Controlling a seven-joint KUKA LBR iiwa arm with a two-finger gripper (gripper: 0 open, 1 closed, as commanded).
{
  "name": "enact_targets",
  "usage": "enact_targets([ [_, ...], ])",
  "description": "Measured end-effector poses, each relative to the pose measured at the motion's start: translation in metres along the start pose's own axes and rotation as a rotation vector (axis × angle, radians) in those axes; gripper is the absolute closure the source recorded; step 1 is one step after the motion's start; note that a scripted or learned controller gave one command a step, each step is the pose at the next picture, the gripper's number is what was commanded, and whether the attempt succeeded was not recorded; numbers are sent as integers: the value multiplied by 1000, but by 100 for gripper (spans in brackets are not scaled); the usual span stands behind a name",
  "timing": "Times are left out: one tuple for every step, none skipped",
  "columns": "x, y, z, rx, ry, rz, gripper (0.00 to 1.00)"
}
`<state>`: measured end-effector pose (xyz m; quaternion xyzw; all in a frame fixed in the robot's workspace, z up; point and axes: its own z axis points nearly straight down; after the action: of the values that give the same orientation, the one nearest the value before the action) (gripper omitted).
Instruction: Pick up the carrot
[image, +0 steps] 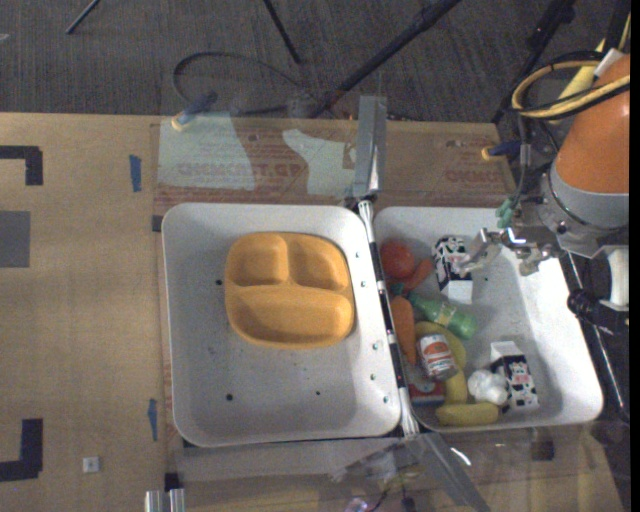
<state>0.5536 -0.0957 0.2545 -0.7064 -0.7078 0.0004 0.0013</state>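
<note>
Carrot (403, 327) lies along the right bin's (560, 330) left wall, between the tomato (396, 259) and a small can (436, 355). Gripper (497, 246) hangs over the bin's upper part; fingers too blurred, I cannot tell their state.

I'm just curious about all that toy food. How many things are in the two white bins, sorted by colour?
Orange: 2, the divided plate and the carrot
Red: 2, a tomato-like piece and a small can
Green: 1, a bottle
Yellow: 1, a banana
Black-and-white: 2, cartons
White: 1, a small lump
Total: 9
</note>
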Motion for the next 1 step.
enact_targets([
  [75, -34, 71, 0, -1, -1, 0],
])
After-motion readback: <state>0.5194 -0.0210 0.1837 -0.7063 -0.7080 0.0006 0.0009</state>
